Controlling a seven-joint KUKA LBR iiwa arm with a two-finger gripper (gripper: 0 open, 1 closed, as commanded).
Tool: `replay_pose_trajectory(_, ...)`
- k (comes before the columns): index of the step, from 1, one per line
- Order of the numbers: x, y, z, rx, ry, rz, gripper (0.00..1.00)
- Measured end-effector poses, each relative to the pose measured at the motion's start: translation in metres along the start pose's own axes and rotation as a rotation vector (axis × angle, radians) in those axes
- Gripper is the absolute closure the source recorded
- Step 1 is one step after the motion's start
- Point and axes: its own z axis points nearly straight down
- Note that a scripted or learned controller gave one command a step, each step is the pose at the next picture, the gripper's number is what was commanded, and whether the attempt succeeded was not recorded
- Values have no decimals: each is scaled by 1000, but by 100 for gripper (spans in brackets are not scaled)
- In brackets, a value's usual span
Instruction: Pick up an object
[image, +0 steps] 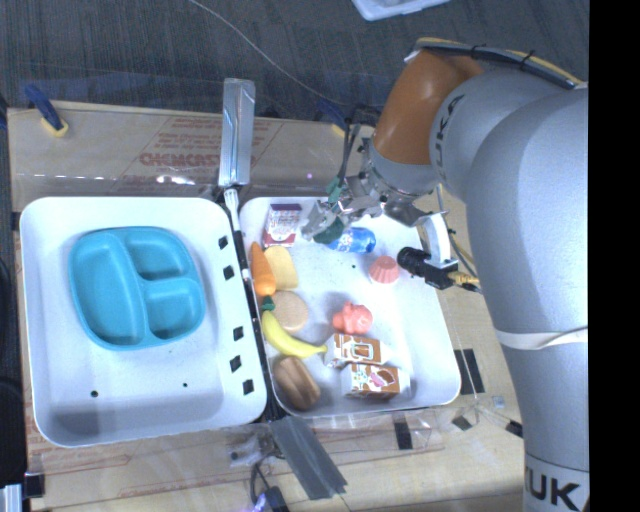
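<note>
Camera view: the grey metal two-finger gripper (327, 222) is hovering at the right white plastic bin's (432, 330) 12 o'clock edge, just beside the blue plastic bottle (356, 240). Finger spacing cannot be determined. The left white bin (40, 300) is holding a blue compartment tray (137, 285).

Hand (325, 218) over right bin (432, 330) — near blue bottle (357, 240) (far end).

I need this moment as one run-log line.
phase: reach | end effector: over right bin, back edge | nearest: blue object | grasp: unconfirmed
</note>
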Motion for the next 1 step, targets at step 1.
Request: replay_pose_trajectory(1, 51, 11, -16, 6, 1, 266, 100)
